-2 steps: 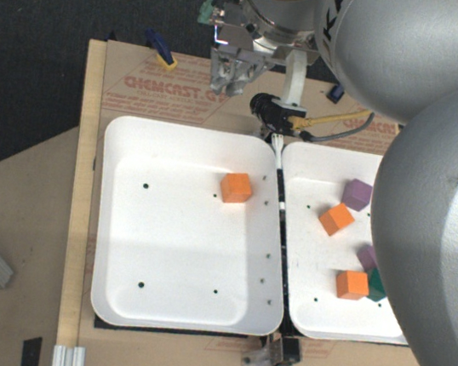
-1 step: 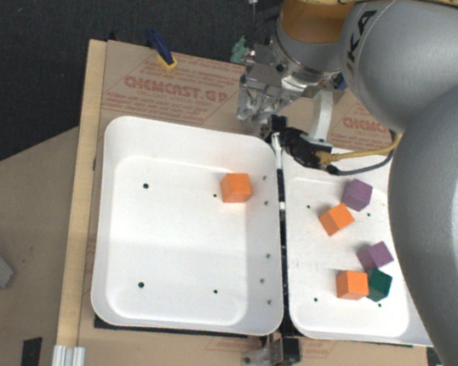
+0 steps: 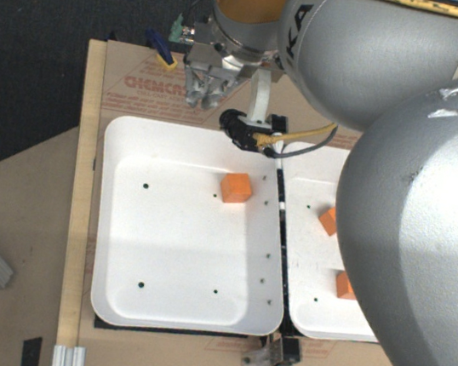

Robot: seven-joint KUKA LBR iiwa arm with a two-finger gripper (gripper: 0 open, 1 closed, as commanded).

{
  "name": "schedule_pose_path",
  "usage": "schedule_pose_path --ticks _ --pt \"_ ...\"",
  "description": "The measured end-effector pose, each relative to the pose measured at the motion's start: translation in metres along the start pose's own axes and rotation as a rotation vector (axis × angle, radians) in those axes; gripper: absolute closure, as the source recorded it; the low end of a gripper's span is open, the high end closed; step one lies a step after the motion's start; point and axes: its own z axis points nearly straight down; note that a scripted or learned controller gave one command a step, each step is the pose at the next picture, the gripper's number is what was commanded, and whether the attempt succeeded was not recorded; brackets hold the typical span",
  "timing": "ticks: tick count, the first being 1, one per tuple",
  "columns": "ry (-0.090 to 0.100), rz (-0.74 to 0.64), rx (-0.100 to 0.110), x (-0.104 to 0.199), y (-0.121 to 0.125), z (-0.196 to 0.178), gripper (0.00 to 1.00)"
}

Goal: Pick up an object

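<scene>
The grey arm (image 3: 385,65) reaches leftward, its end effector (image 3: 204,96) pointing down with nothing between its fingers.

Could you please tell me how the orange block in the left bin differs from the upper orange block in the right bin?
The left-bin block shows whole, while the right-bin block is partly hidden behind the arm. The left-bin block sits closer to the tool; the right-bin block lies farther from it. Both are orange and rest on white bin floors.

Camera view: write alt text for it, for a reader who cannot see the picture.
A grey robot arm reaches in from the right, its gripper hanging above the far edge of the left white bin, with nothing seen between its fingers. One orange block lies in that bin, and two more orange blocks lie in the right bin, partly hidden by the arm.
</scene>
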Motion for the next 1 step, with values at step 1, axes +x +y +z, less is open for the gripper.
schedule_pose_path --ticks 1 --pt "-0.007 0.015 0.005 -0.0896 0.0005 -0.0116 1.00"
